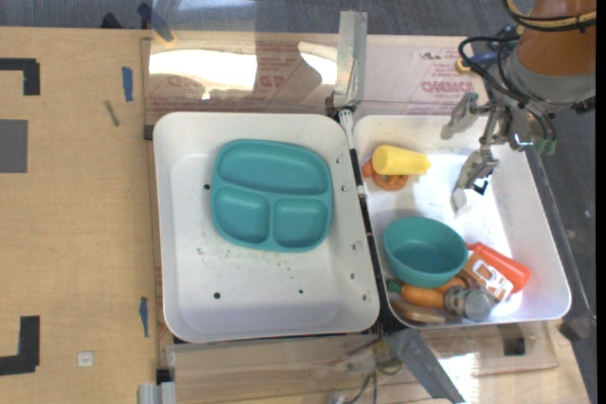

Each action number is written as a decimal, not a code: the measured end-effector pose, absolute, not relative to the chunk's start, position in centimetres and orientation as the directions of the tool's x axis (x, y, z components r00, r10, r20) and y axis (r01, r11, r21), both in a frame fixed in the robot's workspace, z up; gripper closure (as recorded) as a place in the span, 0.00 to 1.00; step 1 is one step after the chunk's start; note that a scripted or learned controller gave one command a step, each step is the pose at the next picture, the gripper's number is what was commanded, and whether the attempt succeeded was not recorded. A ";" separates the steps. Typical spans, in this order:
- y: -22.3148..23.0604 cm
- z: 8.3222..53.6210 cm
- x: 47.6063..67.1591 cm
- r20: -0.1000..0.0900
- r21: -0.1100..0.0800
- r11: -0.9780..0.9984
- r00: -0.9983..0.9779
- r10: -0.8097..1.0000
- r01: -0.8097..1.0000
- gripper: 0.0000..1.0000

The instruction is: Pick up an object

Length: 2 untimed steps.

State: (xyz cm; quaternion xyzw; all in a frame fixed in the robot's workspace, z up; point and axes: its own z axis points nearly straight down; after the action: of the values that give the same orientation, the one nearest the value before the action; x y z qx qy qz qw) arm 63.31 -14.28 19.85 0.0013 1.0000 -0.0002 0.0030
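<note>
Teal divided plate (272, 194) in left bin (180, 232)

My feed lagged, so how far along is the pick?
Nothing looks picked yet. The gripper hangs over the right bin, jaws apart with nothing between them. The yellow toy, teal bowl and orange carton lie in the bin. Descent, grasp and lift remain.

A single fixed camera looks down at a slant from above the surface (66, 203), from its near edge toward the far side. It stands far enough off to take in both white bins whole: the left bin (180, 232) sits mid-frame, the right bin (544, 232) toward the right edge, where the arm (559, 5) enters.
</note>
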 end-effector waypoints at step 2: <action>-10.6 8.9 63.3 -0.008 -0.001 0.999 -0.999 -0.051 -0.051 0.00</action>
State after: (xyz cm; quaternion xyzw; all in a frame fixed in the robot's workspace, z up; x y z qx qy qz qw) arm 63.32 -10.58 8.86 -0.0253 0.9997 -0.0005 0.0042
